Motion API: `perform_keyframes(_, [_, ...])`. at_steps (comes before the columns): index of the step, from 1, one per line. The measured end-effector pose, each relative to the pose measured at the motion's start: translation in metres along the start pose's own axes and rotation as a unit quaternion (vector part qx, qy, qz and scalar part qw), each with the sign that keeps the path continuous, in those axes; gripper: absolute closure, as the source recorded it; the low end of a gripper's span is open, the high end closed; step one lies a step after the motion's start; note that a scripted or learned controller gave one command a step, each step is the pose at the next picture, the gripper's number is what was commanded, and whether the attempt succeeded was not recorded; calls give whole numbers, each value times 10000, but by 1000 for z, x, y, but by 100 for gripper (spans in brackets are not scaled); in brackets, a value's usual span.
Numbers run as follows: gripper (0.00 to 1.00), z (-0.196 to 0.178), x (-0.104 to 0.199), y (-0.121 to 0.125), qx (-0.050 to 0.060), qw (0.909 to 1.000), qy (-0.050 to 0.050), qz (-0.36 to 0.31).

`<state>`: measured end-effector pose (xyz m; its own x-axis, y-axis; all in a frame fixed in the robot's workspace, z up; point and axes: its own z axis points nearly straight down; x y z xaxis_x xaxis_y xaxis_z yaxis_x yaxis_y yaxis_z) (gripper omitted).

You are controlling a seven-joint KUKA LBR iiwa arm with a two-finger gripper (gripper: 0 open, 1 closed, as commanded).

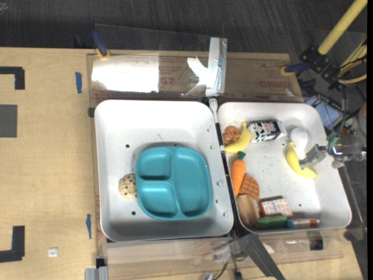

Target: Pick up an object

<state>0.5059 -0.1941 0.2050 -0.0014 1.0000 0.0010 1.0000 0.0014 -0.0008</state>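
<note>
Camera view: gripper (315, 155), grip unreadable, sits beside the curved yellow plastic banana (296, 161) at three o'clock in the right white bin (332, 214); centre over it first.

I am looking down on a robotics lab bench, not a home. Two shallow white bins (111, 127) sit side by side on a plywood top (41, 156) marked with black tape corners (16, 77) and blue tape tabs (78, 81). Toy food fills one bin, and loose cables (341, 74) trail at my right over dark carpet (175, 4).
</note>
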Motion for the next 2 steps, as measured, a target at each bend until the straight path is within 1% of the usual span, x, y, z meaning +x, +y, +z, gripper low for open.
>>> perform_keyframes(1, [0, 118, 13, 47, -38, 9927, -17, -1202])
perform_keyframes(2, [100, 106, 12, 49, -64, 9928, -26, -1196])
